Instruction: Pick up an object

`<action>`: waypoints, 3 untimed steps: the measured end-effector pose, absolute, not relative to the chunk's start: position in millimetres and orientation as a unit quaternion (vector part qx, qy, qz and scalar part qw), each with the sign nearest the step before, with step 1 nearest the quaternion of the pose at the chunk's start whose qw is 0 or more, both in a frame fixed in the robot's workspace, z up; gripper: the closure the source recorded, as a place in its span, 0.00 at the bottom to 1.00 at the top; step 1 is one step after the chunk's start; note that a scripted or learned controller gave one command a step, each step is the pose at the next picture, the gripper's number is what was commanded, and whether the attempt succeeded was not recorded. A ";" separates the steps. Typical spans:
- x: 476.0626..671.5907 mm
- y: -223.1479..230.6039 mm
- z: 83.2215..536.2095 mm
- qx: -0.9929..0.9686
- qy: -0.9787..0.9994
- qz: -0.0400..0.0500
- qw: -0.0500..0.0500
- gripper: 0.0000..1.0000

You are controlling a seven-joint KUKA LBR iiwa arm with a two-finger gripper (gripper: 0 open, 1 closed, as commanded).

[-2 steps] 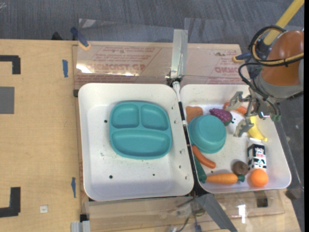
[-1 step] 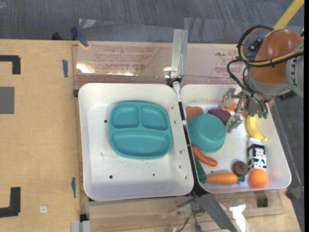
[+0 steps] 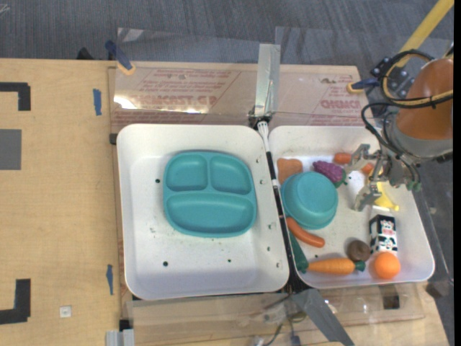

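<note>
— Where does the gripper (image 3: 365,178) sit?

— Over the right bin (image 3: 425,254), near its far right part. Its metal fingers (image 3: 359,153) stand apart, with nothing between them. One prong points up near a small orange piece (image 3: 343,158), the other hangs lower beside a yellow toy (image 3: 384,202).

— So what lies nearest to it?

— The yellow toy, just below and to the right of the lower prong, and a white patch (image 3: 356,179) in the gap between the prongs; I cannot tell what that is. A purple bunch of grapes (image 3: 329,171), knobbly in shape, sits just left of the upper prong.

— And the rest of that bin?

— A teal round bowl (image 3: 311,199), smooth plastic, rests in the left half, touching the grapes. Behind it lies an orange-brown flat piece (image 3: 289,168). In front of it, a slim red-orange sausage shape (image 3: 306,234), then a carrot (image 3: 331,266) with a green end lying along the near wall. To the right of the carrot sit a brown round lump (image 3: 357,249), an orange ball (image 3: 387,265) and a small black-and-white carton (image 3: 384,233), upright.

— The left bin (image 3: 137,207)?

— A teal divided plate (image 3: 210,193) with three compartments lies in its middle, glossy and rounded at the corners. The bin floor shows small dark specks.
</note>
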State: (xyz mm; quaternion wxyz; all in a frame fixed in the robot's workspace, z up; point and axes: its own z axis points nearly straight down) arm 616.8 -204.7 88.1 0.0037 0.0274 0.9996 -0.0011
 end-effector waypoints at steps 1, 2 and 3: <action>628.8 -189.5 87.8 0.090 0.996 0.000 0.005 0.00; 637.6 -169.5 87.8 0.124 0.992 -0.002 0.005 0.00; 605.1 -210.1 88.1 0.156 0.988 -0.001 0.004 0.00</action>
